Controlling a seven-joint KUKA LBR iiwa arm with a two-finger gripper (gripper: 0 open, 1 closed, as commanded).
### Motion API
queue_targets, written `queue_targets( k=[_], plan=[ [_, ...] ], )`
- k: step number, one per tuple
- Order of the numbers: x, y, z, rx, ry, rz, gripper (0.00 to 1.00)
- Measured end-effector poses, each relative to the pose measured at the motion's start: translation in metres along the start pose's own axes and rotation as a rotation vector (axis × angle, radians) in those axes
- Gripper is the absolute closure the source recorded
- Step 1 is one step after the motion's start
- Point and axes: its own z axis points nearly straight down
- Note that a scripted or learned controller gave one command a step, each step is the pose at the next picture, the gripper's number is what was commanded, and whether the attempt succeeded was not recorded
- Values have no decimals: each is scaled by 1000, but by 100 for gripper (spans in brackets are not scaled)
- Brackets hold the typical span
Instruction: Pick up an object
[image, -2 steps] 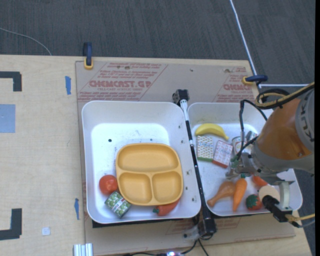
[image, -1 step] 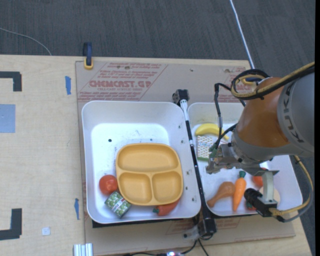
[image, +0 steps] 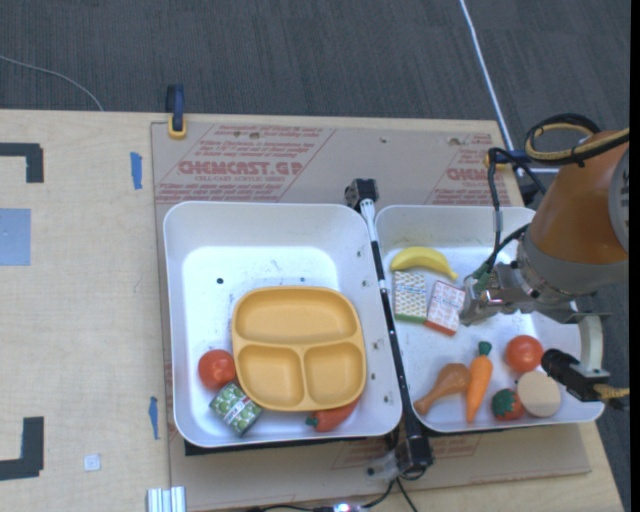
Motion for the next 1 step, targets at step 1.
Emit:
queue_targets(
  k=[1],
  plan=[
    [1, 0, 0, 0, 1, -1, 0]
  ],
)
